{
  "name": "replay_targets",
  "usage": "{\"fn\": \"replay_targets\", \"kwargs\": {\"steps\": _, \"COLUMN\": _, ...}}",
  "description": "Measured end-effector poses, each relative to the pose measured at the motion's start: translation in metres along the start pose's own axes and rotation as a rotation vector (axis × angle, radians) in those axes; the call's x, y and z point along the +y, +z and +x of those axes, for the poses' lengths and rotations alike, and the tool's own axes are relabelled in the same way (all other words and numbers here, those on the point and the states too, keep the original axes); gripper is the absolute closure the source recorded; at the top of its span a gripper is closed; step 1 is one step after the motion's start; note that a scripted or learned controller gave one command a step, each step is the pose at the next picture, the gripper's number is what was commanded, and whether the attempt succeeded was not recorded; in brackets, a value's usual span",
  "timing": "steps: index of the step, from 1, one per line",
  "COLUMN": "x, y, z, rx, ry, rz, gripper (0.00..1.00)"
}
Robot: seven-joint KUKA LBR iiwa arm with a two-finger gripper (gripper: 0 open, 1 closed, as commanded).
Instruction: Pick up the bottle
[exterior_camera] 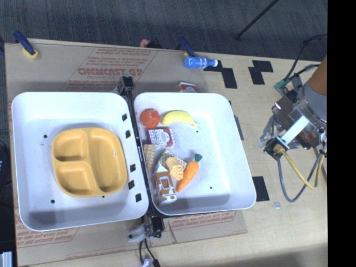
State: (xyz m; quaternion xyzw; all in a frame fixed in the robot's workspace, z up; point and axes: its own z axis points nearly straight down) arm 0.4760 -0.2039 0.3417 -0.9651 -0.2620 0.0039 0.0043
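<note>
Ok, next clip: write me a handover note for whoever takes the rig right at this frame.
Gripper: off to the right of both bins, above bare bench, away from every item.
Bottle: likely the brown and white one lying at the front left of the right bin, next to the carrot. A blue bottle-shaped thing also lies on the bench behind that bin; unsure which is meant.
Done: nothing yet; no bottle lifted.
Left: move over the bottle, descend, grasp, lift.
</note>
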Motion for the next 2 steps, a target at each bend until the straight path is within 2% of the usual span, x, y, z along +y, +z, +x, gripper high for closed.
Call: {"fn": "replay_targets", "kwargs": {"steps": 2, "x": -0.0008, "y": -0.0196, "z": 0.0007, "rx": -0.004, "ry": -0.016, "rz": 0.007, "gripper": 1.00}}
